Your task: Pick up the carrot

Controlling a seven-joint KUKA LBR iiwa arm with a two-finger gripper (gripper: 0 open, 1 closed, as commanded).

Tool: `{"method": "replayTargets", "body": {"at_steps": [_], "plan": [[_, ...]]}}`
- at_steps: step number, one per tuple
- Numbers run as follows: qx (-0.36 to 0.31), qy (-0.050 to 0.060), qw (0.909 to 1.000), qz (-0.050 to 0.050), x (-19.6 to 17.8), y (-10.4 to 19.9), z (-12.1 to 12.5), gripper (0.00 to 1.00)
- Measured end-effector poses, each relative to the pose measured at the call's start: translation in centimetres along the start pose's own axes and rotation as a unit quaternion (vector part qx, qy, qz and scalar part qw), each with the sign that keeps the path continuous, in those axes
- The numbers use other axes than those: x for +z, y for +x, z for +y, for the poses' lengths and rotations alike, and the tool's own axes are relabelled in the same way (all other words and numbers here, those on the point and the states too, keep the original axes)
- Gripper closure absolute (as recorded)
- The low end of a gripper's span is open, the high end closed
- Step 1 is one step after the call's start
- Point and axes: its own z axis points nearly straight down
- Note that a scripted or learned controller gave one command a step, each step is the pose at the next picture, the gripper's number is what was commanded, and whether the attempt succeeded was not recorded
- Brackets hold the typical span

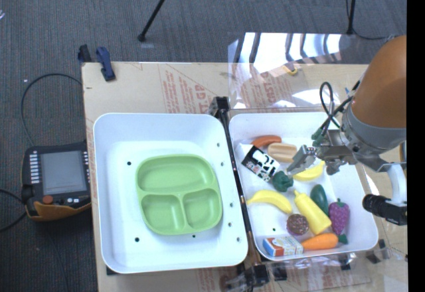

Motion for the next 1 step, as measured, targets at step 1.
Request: {"method": "replayTargets", "body": {"at_steps": [1], "plan": [[-0.051,0.006,0.9987,0.002,16.08,-7.67,2.32,0.0]]}}
